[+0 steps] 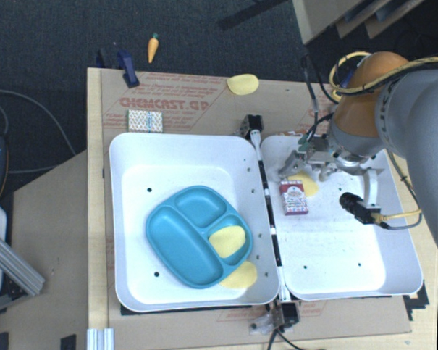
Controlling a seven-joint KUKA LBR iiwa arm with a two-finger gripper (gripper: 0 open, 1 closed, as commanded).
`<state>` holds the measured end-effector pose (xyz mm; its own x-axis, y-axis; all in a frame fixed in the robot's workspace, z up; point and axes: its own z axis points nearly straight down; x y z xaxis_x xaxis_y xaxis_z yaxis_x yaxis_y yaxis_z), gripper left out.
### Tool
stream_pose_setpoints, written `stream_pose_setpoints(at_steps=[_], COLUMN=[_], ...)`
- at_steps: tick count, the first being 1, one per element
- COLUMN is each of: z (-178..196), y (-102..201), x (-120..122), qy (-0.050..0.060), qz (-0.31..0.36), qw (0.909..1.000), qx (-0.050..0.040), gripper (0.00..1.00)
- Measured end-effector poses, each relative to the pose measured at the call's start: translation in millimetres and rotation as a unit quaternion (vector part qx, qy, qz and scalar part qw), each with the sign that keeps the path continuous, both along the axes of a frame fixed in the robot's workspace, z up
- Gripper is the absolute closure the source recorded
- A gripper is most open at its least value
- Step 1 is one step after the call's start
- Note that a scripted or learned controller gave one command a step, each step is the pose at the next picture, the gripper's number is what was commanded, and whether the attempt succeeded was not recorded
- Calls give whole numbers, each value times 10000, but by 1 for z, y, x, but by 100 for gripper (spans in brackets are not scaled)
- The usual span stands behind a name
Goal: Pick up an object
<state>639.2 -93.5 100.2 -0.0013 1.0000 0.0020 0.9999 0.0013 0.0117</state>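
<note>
The claw is hanging low in the right bin, and I cannot tell its state. A small red box is lying just below it.

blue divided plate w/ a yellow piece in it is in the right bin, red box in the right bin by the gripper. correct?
Not quite. The camera view shows the blue divided plate, with the yellow piece in one compartment, in the left bin, not the right. The red box is indeed in the right bin, close to the gripper.
</note>
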Motion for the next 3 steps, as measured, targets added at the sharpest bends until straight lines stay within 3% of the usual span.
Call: stream_pose_setpoints(at_steps=[1,2,3], z=[-16,-5,-5], y=[-3,-2,-2], x=[2,3,3], qy=[53,38,39], qz=[-1,6,6], qw=[10000,10000,10000], qx=[-8,-9,-9], gripper=[0,100,0])
